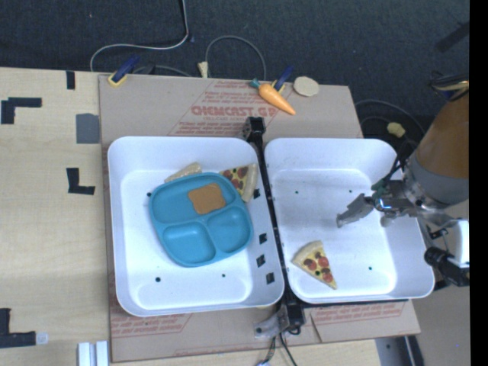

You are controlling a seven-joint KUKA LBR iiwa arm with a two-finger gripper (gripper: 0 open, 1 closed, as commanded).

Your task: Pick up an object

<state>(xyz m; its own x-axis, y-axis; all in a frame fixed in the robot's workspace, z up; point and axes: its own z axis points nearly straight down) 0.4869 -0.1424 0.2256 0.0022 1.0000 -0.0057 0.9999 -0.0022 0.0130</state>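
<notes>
A toy pizza slice lies on the floor of the right bin, near its front left. My gripper hangs over the right half of that bin, up and to the right of the slice and apart from it. Its fingers are spread open with nothing between them. In the left bin a blue divided plate carries a brown square piece. A second pizza slice and a pale bread piece lie just behind the plate.
A toy carrot and a beige disc rest on the cardboard behind the bins. A black clip sits where the two bins meet at the back. Cables run across the dark floor beyond.
</notes>
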